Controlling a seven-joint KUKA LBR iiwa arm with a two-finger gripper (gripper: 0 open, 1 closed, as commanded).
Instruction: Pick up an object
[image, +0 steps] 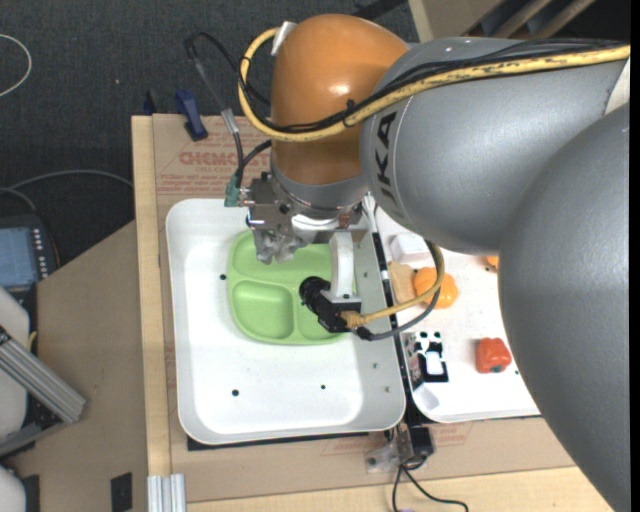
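Note:
A light green divided plate (262, 305) lies in the left white bin (270, 400), toward its far right part. My gripper (300, 250) hangs right over the plate's far edge, under the orange wrist band, and hides that part of the plate. A black cable connector (322, 303) on the wrist sits above the plate's right compartment. Nothing shows held in the gripper.
The right bin (470, 405) holds an orange object (443, 288), a red object (491, 354), a black and white piece (431, 360) and a tan piece (402, 279). The big grey arm covers most of that bin. Cardboard (160, 160) lies under the bins.

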